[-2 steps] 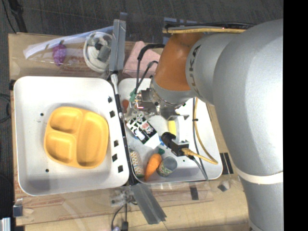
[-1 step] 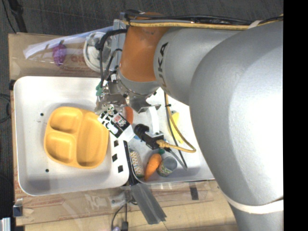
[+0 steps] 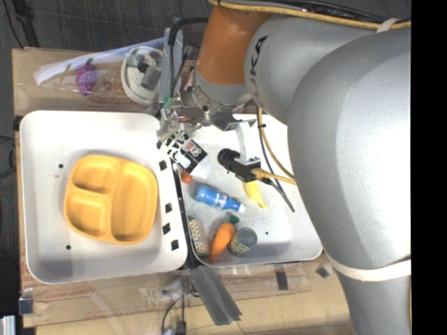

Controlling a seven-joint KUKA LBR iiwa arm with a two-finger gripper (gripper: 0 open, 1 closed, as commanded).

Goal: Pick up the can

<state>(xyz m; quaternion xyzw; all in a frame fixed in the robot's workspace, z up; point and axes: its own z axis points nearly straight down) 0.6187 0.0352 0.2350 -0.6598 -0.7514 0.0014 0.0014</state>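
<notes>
Grey and bulky, the arm (image 3: 349, 131) looms closest to the lens on the right, reaching over the right bin (image 3: 283, 225) toward its far-left corner. Taking the rest from the left: the left bin (image 3: 42, 138) holds a yellow divided plate (image 3: 110, 198), which has no part in the job. At the far end of the divider between the bins hangs the end effector (image 3: 172, 123). Whether it is apart or together I cannot tell, since that spot is small and cluttered, and nothing is seen clamped in it. Just nearer than it lies a black-and-white packet (image 3: 190, 152). Further right and nearer, a blue bottle (image 3: 216, 199) lies mid-bin, then a carrot (image 3: 221, 239) by the near wall. The can (image 3: 244, 241) sits just right of the carrot, close against it, at the near wall of the right bin and well apart from the end effector. By that reckoning the task is barely begun: no grasp, no lift. All of it is left, namely crossing the bin to the can, descending over it, clamping on it and raising it clear of the carrot
</notes>
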